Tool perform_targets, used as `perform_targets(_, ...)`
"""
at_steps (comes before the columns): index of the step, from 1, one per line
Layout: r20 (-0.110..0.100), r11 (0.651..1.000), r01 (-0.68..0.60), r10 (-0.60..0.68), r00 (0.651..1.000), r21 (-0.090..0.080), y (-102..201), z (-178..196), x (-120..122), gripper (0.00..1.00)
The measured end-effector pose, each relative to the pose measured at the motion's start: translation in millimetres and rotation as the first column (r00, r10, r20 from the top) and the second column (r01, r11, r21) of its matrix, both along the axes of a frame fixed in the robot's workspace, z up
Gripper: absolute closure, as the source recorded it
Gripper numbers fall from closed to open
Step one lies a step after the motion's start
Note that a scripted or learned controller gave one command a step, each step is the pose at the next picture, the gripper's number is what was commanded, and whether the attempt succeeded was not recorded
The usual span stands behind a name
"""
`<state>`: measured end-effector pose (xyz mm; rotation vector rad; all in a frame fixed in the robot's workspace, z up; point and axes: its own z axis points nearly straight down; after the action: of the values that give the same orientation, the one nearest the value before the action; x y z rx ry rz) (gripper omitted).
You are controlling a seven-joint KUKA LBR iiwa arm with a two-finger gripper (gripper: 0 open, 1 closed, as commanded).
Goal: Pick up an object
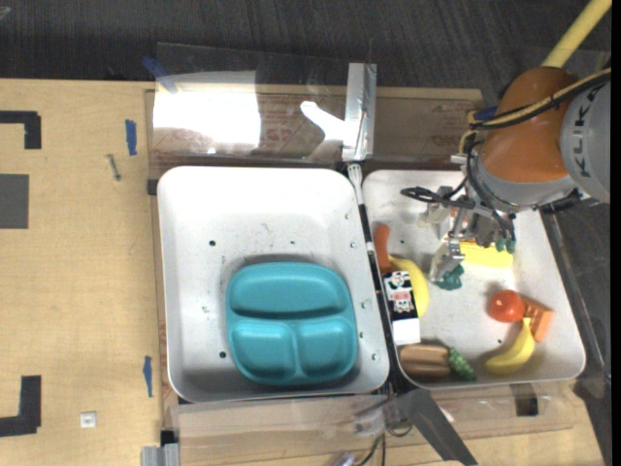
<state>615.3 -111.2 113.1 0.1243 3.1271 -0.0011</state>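
Gripper (452, 256) hangs low over the right bin (563, 304), toward its far middle, the grey arm (529, 134) with its orange band reaching in from the right. Whether it is spread or pressed together I cannot tell from here. A small teal piece (448, 278) sits right at its tip, touching or nearly so; I can't make out if it is pinched. Just right of the tip lies a flat yellow block (483, 253).

Around it the bin is crowded. An orange carrot (382, 246) lies along the left wall, with a yellow piece (417, 282) and a black-and-white card (400, 294) just nearer. At the near edge rests a brown bun (424, 358) with a green bit (460, 365) beside it. To the right sit a red-orange tomato (505, 306), a small orange piece (539, 320) and a curved banana (514, 349), all close together.

Left bin (184, 212) holds a teal divided tray (290, 321), well apart from the gripper.
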Motion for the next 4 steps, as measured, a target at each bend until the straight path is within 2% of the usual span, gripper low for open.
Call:
perform_targets(1, -0.008, 0.994, -0.109, 0.109, 0.994, -0.001, -94, -26, -45, 0.00)
perform_targets(2, -0.005, 0.978, -0.207, 0.207, 0.978, -0.001, -54, -25, -76, 0.00)
perform_targets(3, 0.002, 0.955, -0.296, 0.296, 0.955, -0.004, 19, -24, -51, 0.00)
perform_targets(4, -0.002, 0.947, -0.321, 0.321, 0.947, -0.002, -10, -26, 36, 0.00)
